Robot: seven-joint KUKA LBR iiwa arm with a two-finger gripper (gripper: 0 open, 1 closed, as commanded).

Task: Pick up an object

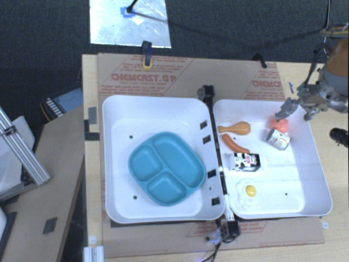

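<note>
My gripper (298,112) hangs over the far right part of the right bin (311,162), with its two fingers spread apart and nothing between them, so it is open. Its left finger (285,112) is just above a small red and white carton (278,135) that lies tilted on the bin floor. Further left in the same bin lie a toy drumstick (235,127), an orange sausage (235,143), a black and white packet (246,161) and a fried egg (249,192).
The left bin (117,124) holds a blue divided plate (166,168). A black divider (214,146) runs between the bins. A metal sheet (130,15) lies beyond the bench, and an aluminium frame (19,152) stands at the left.
</note>
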